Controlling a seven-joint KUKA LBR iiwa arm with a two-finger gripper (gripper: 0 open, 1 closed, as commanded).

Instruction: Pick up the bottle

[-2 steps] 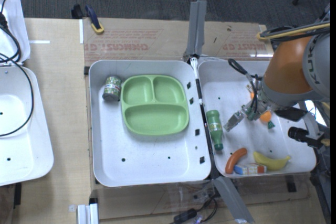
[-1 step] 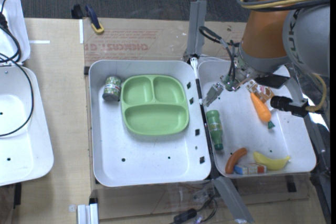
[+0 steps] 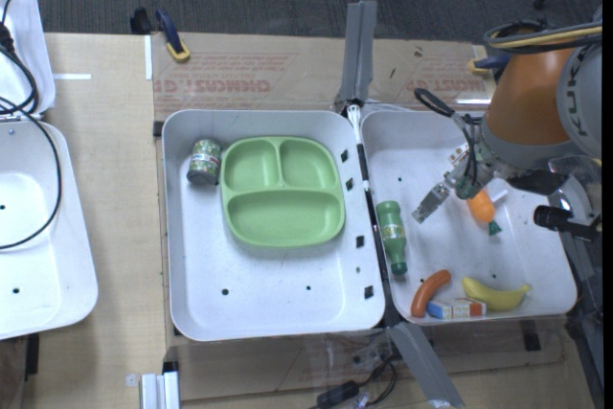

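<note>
My gripper [image 3: 442, 194] hangs over the right white bin [image 3: 546, 254], whether spread I cannot tell, while the green plastic bottle [image 3: 391, 236] lies against that bin's left wall.

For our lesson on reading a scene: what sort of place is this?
Probably a robot test bench in a lab: a grey and orange arm over two white bins, holding toy food such as a banana, on a board-covered bench.
</note>
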